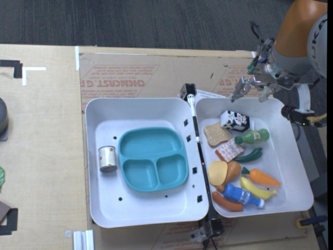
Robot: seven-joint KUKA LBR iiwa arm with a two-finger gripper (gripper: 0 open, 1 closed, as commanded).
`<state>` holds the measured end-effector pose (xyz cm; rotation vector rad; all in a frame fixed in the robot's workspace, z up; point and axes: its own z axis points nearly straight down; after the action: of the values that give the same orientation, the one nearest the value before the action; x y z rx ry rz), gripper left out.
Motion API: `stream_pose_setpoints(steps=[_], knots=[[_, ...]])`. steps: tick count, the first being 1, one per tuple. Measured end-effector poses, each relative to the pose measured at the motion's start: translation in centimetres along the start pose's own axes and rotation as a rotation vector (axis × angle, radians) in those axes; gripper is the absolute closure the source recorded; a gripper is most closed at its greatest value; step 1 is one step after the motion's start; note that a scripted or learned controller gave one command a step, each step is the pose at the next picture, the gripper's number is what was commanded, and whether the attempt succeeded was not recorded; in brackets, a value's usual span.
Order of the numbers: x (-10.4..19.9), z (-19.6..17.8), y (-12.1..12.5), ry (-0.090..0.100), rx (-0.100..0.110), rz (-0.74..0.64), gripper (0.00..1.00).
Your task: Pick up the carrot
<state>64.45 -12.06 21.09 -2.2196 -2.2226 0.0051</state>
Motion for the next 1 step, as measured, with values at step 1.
stream_pose_setpoints(steps=[1], knots=[[-1.24, 8.86, -7.45, -0.006, -0.027, -0.008, 0.00]])
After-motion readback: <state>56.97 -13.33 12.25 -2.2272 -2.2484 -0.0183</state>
